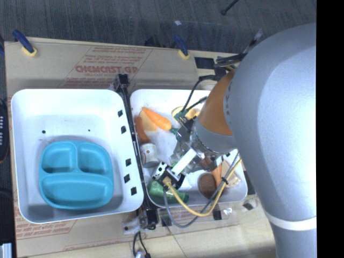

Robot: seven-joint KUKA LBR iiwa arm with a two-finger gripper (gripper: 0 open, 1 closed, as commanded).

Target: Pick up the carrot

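Observation:
The carrot (155, 118) is an orange tapered piece lying in the back left part of the right bin (161, 95). It points from the bin's back left down towards the middle. My gripper (180, 132) hangs low over the middle of this bin, just right of the carrot's nearer end. The grey wrist and orange band cover much of the bin behind it. Nothing shows the carrot lifted; it rests among the other items.
The left bin (32, 106) holds a blue divided plate (76, 174). In the right bin lie a brown piece (141, 129), a small metal can (149, 155), a green item (157, 190), a brown round thing (206, 183) and a thin orange stick (217, 172).

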